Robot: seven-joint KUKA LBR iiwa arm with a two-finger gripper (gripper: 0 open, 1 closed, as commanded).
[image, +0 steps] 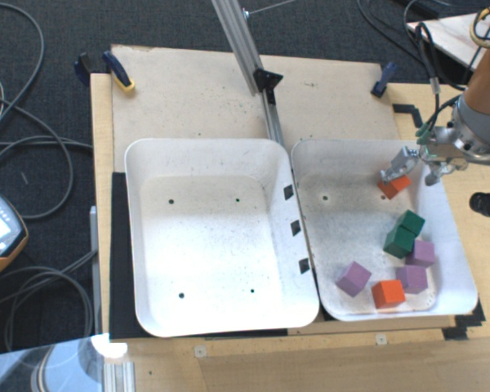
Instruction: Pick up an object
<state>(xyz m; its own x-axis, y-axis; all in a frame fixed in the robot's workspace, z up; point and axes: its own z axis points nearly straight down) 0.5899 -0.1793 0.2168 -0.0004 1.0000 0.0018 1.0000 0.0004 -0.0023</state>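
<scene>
My gripper [414, 172] hangs over the back of the right bin [335, 211], its two fingers spread apart, so it is open. A small orange block [394, 186] lies right at the tip of the left finger [394, 168], not between the two. Further forward in the same bin lie a green block [404, 233], three purple blocks [354, 278] [412, 278] [425, 253] and a second orange block [388, 293], all clustered toward the front right corner.
The left bin [147, 219] sits beside the right one, with a slanted metal rail [245, 43] running down to the gap between them. Blue clamps [118, 70] [383, 78] hold the board's back corners. Cables lie on the floor around.
</scene>
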